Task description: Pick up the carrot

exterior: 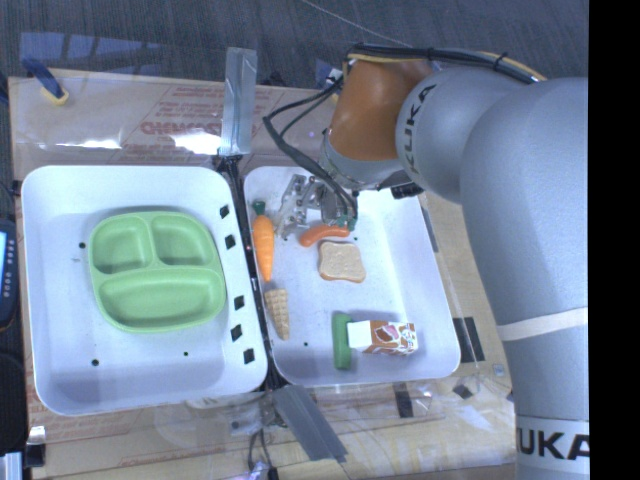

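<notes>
The carrot (pixel 263 247), orange with a small green top, lies lengthwise along the left wall of the right bin (pixel 432 286). My gripper (pixel 314 208) hangs low over the bin's back part, just right of the carrot's top end and apart from it. Its metal fingers (pixel 293 206) stand open with nothing between them. An orange sausage (pixel 326 234) lies right under the gripper's near side.
A toast slice (pixel 341 262) lies right of the carrot. A corn cob (pixel 277 312) lies just below the carrot's tip. A small carton (pixel 387 337) with a green end sits near the front. The left bin (pixel 60 368) holds a green divided plate (pixel 157 269).
</notes>
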Controlling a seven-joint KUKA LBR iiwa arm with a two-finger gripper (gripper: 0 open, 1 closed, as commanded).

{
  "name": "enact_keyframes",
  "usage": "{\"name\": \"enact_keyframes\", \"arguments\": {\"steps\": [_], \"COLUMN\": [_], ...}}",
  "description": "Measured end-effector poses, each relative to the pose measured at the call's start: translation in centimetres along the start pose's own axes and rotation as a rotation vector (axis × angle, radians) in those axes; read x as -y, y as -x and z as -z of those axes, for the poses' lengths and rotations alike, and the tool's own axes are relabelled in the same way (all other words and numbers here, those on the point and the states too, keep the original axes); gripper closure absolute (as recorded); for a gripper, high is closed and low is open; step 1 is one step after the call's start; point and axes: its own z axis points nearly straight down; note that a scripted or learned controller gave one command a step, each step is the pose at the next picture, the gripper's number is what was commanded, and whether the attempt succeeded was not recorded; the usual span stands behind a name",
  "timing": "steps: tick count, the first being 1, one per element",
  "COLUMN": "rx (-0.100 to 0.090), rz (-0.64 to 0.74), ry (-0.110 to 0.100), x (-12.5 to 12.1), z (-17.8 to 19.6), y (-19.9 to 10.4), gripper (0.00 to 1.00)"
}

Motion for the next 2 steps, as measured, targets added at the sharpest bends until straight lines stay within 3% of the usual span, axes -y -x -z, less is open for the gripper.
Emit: {"name": "enact_keyframes", "arguments": {"steps": [1, 2], "rx": [0.004, -0.005], "rz": [-0.448, -0.770], "ry": [0.004, 0.000], "x": [-4.4, -6.3], "z": [9.3, 12.3], "y": [-2.9, -6.9], "gripper": [1.00, 1.00]}}
